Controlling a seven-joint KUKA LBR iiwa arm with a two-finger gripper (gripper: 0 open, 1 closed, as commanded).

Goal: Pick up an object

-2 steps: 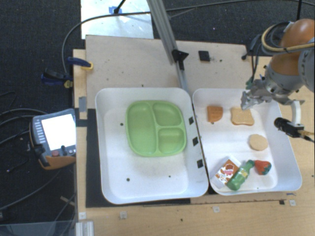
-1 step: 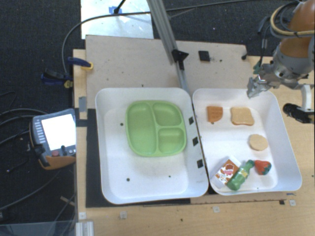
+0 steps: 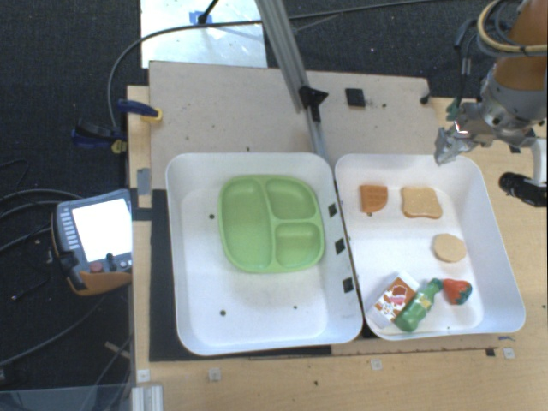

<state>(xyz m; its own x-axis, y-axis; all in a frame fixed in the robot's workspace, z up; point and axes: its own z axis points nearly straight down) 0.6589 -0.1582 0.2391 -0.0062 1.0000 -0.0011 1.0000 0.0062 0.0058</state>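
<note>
The right bin (image 3: 492, 221) holds a small orange-brown toast piece (image 3: 373, 199), a tan bread slice (image 3: 421, 202), a round beige cookie (image 3: 449, 248), a red and white snack box (image 3: 393, 300), a green bottle (image 3: 418, 306) and a red strawberry (image 3: 457, 291). My gripper (image 3: 447, 147) hangs over the bin's far right rim, above and to the right of the bread slice. Nothing shows between its fingers. The arm's orange band sits at the top right.
The left bin (image 3: 193, 298) holds a green divided plate (image 3: 272, 223). A grey pole (image 3: 287, 45) slants down to the bins' shared far edge. A pendant with a white screen (image 3: 98, 240) lies left of the bench, among cables.
</note>
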